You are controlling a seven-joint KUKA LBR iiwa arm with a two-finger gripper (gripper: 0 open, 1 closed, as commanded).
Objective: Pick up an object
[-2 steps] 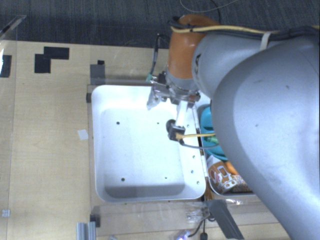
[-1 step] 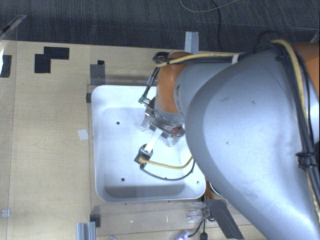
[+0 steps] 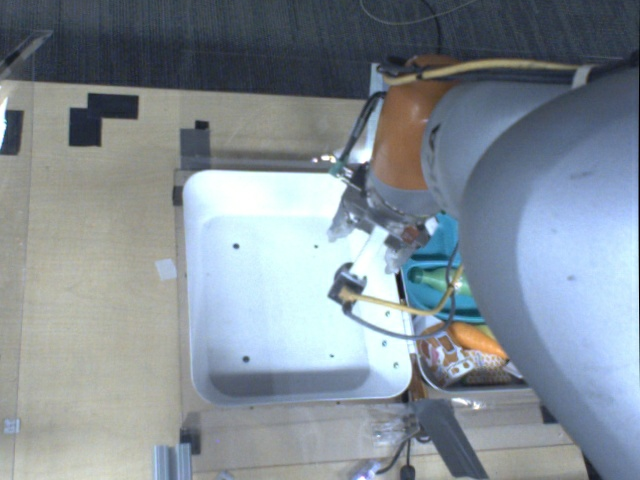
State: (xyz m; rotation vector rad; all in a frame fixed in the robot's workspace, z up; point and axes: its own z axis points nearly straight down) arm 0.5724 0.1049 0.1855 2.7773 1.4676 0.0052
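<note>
My gripper (image 3: 362, 253) hangs below the orange wrist band (image 3: 400, 138), over the right part of the left white bin (image 3: 215, 298), close to the wall between the two bins. Nothing shows in its grasp. The right bin (image 3: 430, 376) is mostly hidden by the grey arm; in its visible strip lie a teal object (image 3: 440, 258), a green item (image 3: 432, 280), an orange item (image 3: 478, 338) and a patterned packet (image 3: 452, 360).
A yellow cable (image 3: 385, 305) runs from a small dark fitting (image 3: 346, 290) under the gripper toward the right bin. The big grey arm link (image 3: 550, 248) covers the right side. Black markers (image 3: 100, 116) sit on the wooden bench at the far left.
</note>
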